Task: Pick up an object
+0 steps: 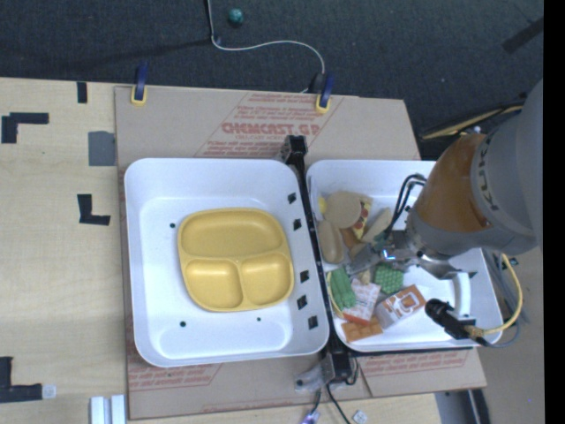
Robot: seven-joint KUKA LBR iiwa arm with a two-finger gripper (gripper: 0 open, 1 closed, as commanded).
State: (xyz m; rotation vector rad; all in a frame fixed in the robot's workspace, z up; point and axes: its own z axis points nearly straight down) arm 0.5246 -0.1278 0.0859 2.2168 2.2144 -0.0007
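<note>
Left bin (141, 237): one yellow divided plate (236, 259), rigid and smooth, poor for pinching. Right bin (494, 276): jumbled small toy foods, a tan round piece (342, 208), a green flat piece (342, 291), an orange-and-white packet (402, 305). Likely light, stiff plastic; grip across narrow edges. Gripper (381, 254) low over the pile; jaw state cannot be told.

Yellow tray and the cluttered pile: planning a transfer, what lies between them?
In the camera view, the bins' two white walls meet between the yellow tray and the pile, with black clips along them.
</note>
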